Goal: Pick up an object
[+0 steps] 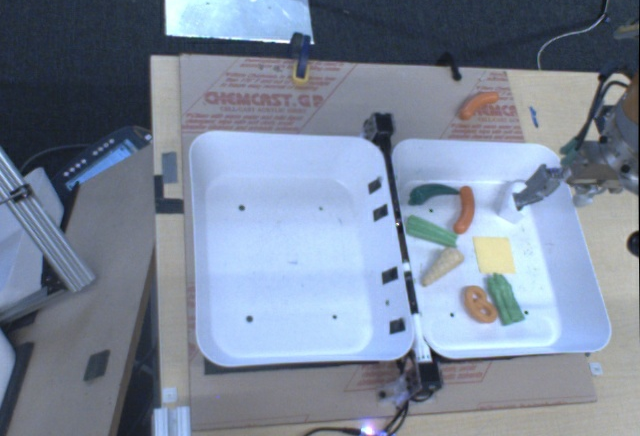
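The right bin (pixel 575 264) holds several toy foods: a dark green pepper (pixel 432 192), an orange sausage (pixel 465 209), a green pod (pixel 430 231), a pale corn cob (pixel 443 266), a yellow cheese square (pixel 493 254), an orange pretzel (pixel 479 304) and a green bean bundle (pixel 505 299). My gripper (pixel 533 189) hangs over the bin's upper right part, right of the sausage and above the cheese. Nothing shows between its fingers.
The left bin (pixel 290 244) lies beside the right one, with black clips (pixel 385 214) along the shared wall. Another orange sausage (pixel 480 105) lies on the bench behind the right bin. A yellow and blue clamp (pixel 300 59) stands at the back.
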Robot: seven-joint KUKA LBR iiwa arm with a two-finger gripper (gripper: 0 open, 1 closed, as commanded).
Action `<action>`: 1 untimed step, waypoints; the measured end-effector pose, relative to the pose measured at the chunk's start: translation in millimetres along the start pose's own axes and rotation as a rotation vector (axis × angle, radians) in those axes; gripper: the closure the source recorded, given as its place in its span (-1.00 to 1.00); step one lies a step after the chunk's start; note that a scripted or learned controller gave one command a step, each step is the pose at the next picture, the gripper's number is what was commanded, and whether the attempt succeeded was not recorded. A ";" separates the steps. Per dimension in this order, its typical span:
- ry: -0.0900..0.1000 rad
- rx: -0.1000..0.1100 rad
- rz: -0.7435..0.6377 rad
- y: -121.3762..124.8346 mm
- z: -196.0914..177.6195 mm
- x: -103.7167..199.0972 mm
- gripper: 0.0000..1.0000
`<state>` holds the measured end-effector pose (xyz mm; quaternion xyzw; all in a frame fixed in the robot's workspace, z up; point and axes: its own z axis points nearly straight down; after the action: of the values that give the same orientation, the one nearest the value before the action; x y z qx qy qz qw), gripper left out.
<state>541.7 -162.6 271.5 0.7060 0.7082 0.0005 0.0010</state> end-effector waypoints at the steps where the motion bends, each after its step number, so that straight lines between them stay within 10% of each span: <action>1: 0.006 0.009 -0.007 -11.2 102.7 78.9 -1.00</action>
<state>530.5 -83.8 168.7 0.7035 0.7106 -0.0008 -0.0042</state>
